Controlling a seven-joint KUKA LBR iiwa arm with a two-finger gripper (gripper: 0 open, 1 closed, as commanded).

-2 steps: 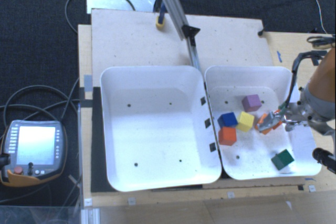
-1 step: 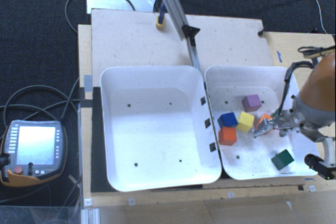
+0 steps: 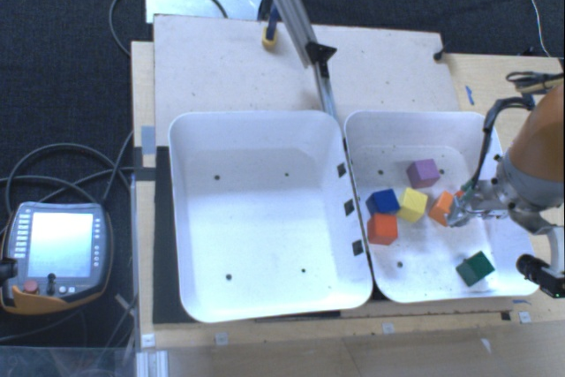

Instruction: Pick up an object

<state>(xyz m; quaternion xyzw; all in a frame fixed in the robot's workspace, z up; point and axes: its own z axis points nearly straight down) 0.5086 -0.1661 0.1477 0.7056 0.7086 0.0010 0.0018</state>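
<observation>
Dark carpet around wooden bench; two white bins; hand state unclear.

In the right bin, right of frame centre, my blocks lie: purple cube, blue cube, yellow cube, two orange cubes, and a green cube lower right, apart.

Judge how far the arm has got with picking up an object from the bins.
Done: the gripper has reached the right bin, at the orange block. In hand: nothing visibly gripped. Left: grasp and lift; the purple block, yellow block and green block lie untouched.
</observation>
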